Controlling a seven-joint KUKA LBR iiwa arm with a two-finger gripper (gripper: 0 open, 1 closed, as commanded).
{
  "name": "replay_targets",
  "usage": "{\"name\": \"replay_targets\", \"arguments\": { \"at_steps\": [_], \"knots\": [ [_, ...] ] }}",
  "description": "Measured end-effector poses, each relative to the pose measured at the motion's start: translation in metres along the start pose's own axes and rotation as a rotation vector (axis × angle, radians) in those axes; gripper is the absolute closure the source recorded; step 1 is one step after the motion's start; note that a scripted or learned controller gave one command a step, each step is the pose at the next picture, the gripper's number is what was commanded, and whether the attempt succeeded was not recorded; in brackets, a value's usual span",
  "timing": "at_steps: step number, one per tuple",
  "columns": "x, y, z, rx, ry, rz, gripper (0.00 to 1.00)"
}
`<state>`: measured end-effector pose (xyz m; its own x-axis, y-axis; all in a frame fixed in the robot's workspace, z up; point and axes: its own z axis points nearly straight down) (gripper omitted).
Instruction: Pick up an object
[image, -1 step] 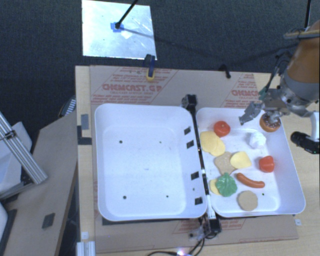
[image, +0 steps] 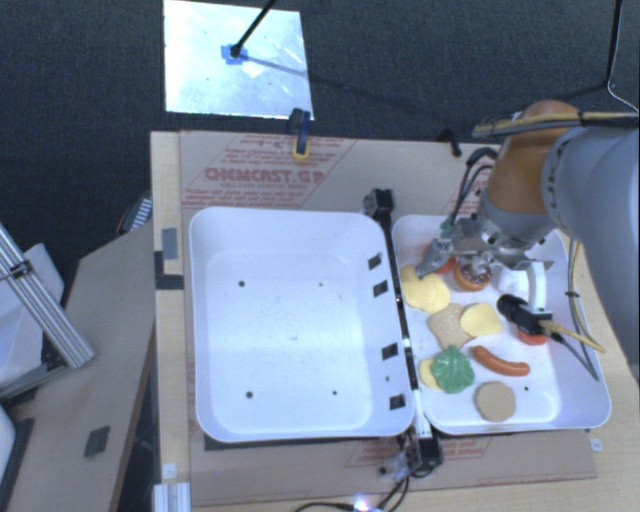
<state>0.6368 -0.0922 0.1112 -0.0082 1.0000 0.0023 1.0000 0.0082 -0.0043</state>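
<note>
The right bin (image: 575, 400) holds several toy foods. My gripper (image: 455, 264) hangs low over its far left part, right above a red-orange round piece (image: 468, 278) that it partly hides. A yellow piece (image: 425, 293) lies just left of and in front of the gripper. Further forward are a tan cracker (image: 446, 325), a second yellow piece (image: 481, 319), a green leafy piece (image: 452, 368), an orange sausage (image: 500, 362) and a tan round biscuit (image: 494, 401). Nothing shows between the gripper's parts that I can make out.
The left bin (image: 290, 218) stands beside the right one, with a black clipped divider (image: 392, 300) between them. A small red piece (image: 534, 338) lies near the right bin's right side. The grey arm (image: 590, 190) comes in over the right bin's far corner.
</note>
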Motion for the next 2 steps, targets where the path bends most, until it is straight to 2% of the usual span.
{"name": "replay_targets", "arguments": {
  "at_steps": [1, 2],
  "knots": [
    [-0.017, -0.091, 0.019, -0.015, -0.008, 0.009, 0.00],
    [-0.019, -0.086, 0.006, -0.024, -0.013, 0.009, 1.00]
  ]
}}
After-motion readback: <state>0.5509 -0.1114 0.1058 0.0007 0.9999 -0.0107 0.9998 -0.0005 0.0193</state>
